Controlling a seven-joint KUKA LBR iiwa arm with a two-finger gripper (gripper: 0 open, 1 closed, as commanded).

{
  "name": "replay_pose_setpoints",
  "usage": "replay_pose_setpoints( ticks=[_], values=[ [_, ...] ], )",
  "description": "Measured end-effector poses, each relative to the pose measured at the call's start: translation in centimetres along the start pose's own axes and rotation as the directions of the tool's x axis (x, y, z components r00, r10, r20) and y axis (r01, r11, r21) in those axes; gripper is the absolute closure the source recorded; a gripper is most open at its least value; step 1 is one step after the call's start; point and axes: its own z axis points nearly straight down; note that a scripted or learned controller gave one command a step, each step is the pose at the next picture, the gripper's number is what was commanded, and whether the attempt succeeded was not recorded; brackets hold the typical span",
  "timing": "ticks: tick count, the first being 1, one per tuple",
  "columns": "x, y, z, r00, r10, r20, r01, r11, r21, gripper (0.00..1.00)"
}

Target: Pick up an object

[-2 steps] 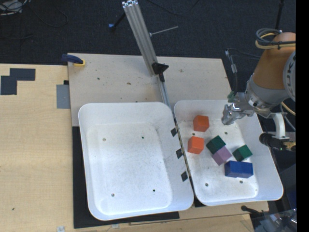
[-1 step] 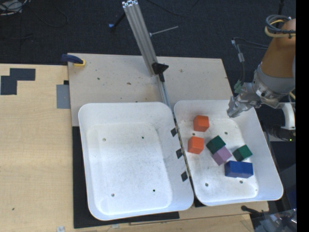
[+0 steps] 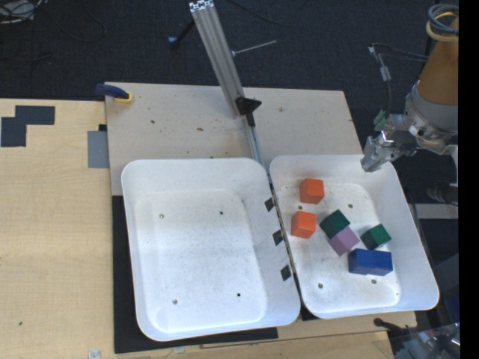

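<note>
The right bin (image 3: 404,298) holds several blocks: an orange cube (image 3: 312,190), a second orange cube (image 3: 303,224), a dark green block (image 3: 334,221), a purple block (image 3: 344,240), a smaller green block (image 3: 376,235) and a blue block (image 3: 370,262). My gripper (image 3: 374,158) hangs above the bin's far right corner, up and to the right of the upper orange cube and apart from every block. Nothing shows between its tips.
The left bin (image 3: 142,178) lies beside the right one, with black clips (image 3: 278,237) along the shared edge. A slanted aluminium rail (image 3: 221,54) rises behind the bins. A blue-and-yellow clamp (image 3: 112,92) sits at the board's far left corner.
</note>
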Motion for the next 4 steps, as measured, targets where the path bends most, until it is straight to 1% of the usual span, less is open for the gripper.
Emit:
replay_pose_setpoints(
  ticks=[1, 2, 3, 4],
  values=[
    [4.5, -0.6, 0.0, 1.000, -0.002, -0.002, 0.002, 1.000, 0.006, 1.00],
    [9.8, -1.3, 1.7, 1.000, -0.002, -0.003, 0.002, 1.000, 0.007, 1.00],
    [14.2, -1.9, 2.0, 1.000, -0.002, -0.002, 0.002, 1.000, 0.007, 1.00],
    [19.7, -2.9, 3.3, 1.000, -0.003, -0.002, 0.003, 1.000, 0.008, 1.00]
  ],
)
